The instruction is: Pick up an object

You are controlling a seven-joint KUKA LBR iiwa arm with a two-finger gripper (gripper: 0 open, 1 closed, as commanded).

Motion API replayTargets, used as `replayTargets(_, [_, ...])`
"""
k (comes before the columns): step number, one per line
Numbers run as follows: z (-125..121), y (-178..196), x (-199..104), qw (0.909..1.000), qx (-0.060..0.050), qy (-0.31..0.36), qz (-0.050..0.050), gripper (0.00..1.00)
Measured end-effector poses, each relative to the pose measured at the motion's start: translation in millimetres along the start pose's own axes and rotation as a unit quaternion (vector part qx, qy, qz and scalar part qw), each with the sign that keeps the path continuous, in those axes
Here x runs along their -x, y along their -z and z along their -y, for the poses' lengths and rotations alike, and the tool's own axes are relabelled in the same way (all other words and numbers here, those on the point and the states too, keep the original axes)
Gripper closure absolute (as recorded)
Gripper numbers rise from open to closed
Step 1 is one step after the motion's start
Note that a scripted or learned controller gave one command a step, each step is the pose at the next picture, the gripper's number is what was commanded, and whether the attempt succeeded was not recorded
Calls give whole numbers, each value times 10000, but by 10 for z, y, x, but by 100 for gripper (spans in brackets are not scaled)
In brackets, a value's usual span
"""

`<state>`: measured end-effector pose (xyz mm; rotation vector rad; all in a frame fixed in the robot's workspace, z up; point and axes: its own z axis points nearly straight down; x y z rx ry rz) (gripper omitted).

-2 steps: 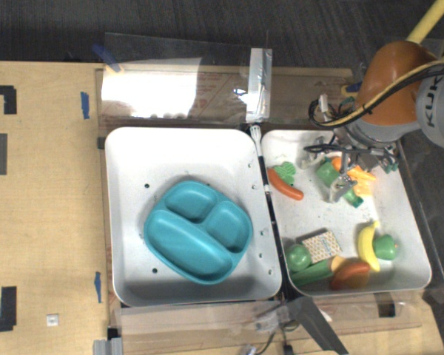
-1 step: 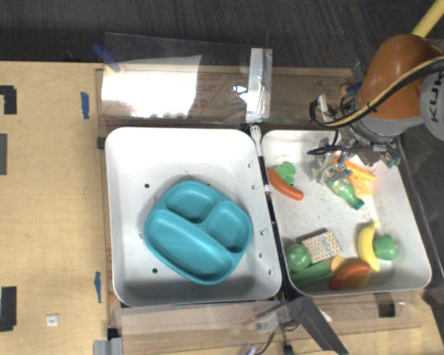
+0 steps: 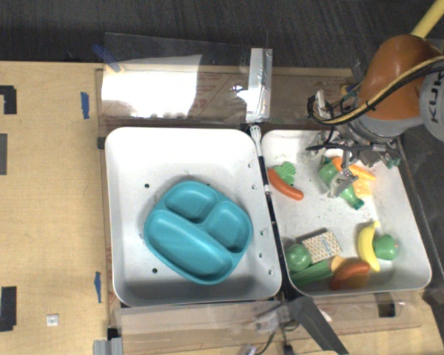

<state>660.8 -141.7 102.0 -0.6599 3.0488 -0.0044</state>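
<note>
Hovering gripper (image 3: pixel 342 174), among toys (image 3: pixel 353 189), right bin (image 3: pixel 418 250)

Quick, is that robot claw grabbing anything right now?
Gripper: down in the right bin among the toy food; open, shut or holding cannot be told.

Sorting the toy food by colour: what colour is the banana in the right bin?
Yellow; the banana shows clearly in the camera view, near the right bin's front.

The light is bright and comes from above. A clear sheet (image 3: pixel 177 87) far left of the tool (image 3: pixel 344 170) shines white with glare. The white bins (image 3: pixel 126 198) look a bit washed out. Shadows are soft. The small toys under the tool look fuzzy.
</note>
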Motion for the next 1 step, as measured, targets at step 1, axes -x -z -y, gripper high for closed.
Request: replayTargets(1, [-263, -127, 217, 9998, 7, 196, -39, 0])
